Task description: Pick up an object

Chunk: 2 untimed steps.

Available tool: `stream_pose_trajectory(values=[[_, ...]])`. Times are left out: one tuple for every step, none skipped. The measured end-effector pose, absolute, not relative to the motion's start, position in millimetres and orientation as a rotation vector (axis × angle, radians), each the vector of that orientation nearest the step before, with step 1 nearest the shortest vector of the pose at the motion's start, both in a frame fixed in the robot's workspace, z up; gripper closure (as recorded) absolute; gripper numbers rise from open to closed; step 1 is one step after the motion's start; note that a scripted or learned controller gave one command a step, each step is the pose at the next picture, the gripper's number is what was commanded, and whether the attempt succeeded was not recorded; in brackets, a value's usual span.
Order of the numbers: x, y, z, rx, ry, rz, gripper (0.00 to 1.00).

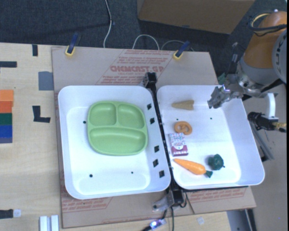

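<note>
Over right bin, claw fingers indistinct.

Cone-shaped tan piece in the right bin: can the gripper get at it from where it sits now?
Probably yes. The gripper is above the right bin's upper right area, and the tan cone lies to its left with bare bin floor between them. The pretzel sits apart below.
</note>
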<state>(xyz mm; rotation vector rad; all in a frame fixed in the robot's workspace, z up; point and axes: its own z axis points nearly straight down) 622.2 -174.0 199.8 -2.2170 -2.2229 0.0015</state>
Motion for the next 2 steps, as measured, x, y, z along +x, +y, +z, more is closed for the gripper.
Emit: stream_pose_trajectory(values=[[623.3, -173, 227, -2.217, -2.222, 0.003, 1.00], [604.8, -126, 225, -2.211, -2.222, 0.007, 1.00]])
